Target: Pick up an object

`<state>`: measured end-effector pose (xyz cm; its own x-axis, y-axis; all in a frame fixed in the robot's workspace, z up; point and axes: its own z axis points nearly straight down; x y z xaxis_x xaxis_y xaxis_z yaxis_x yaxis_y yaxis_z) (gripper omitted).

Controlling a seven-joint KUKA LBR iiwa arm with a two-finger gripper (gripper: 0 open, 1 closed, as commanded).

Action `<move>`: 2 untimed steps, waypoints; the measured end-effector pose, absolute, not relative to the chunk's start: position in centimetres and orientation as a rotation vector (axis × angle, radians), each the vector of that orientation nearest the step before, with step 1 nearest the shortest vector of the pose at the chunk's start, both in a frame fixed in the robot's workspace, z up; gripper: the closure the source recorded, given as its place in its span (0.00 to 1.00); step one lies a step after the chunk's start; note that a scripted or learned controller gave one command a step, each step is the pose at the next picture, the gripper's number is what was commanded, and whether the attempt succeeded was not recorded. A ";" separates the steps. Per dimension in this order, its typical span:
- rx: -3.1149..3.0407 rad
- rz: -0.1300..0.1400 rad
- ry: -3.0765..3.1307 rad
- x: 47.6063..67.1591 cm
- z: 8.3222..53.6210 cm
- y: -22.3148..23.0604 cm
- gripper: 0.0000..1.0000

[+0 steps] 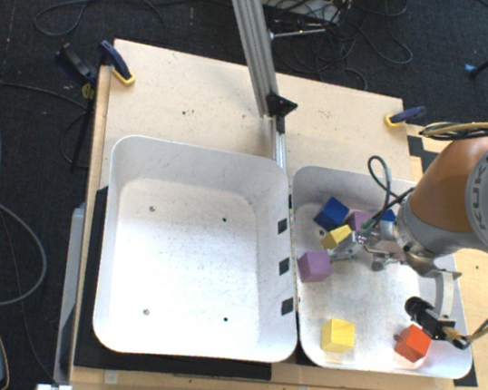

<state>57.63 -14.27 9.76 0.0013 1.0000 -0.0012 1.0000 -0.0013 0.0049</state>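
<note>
Reaching into the right bin (438, 363), the gripper (353, 242) touches a small yellow block (338, 236); finger state unclear.

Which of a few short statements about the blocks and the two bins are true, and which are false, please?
1. The blue block lies in the right bin. True.
2. The orange block sits in the left bin. False: it lies near the front right corner of the right bin.
3. The hand is low over the cluster of blocks at the back of the right bin. True.
4. The purple block is stacked on the large yellow block. False: they lie apart on the bin floor.
5. A small yellow block lies just below the blue block in the camera view. True.
</note>
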 end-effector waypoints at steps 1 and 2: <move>2.217 0.007 2.215 57.7 10.9 -14.3 1.00; 2.214 0.005 2.222 58.0 16.7 -13.3 1.00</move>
<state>57.95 -13.33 16.69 -0.0035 1.0000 -0.0010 1.0000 0.0035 0.0052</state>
